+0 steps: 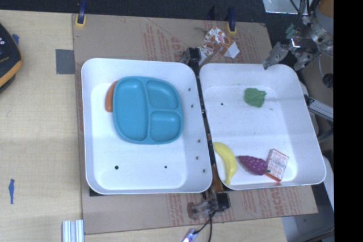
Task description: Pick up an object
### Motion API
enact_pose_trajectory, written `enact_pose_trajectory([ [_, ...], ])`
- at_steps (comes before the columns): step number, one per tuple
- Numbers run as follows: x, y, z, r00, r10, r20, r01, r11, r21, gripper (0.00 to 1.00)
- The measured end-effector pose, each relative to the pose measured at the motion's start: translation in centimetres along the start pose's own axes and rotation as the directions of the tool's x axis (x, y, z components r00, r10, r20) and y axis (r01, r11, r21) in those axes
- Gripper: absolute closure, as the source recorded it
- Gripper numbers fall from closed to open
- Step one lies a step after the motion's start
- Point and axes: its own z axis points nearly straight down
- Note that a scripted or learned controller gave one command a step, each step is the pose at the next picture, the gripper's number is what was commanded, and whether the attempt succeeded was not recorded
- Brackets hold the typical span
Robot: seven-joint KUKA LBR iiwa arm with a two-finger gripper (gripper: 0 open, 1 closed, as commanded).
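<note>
Camera view: claw [282,56] sits just outside the far rim of the right bin [295,122], apparently holding nothing; finger spread cannot be told. Approach step, by my reading; no pick made yet. Nearest candidate: green lump [254,97], inside that bin, near the claw. Banana [226,160], purple grape bunch [252,164] and small carton [277,164] lie along the bin's near edge. Next move calls for descent over one item. Arm largely cut off; green lump's identity unclear.

Wood bench [39,139] w/ cardboard sheet [142,37], 2 white bins [91,122] atop.
</note>
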Motion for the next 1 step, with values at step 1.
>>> enact_pose_trajectory([
  [1, -0.13, -0.53, 10.91, 1.0, -0.002, -0.001, 0.002, 1.0, 0.006, 0.0],
])
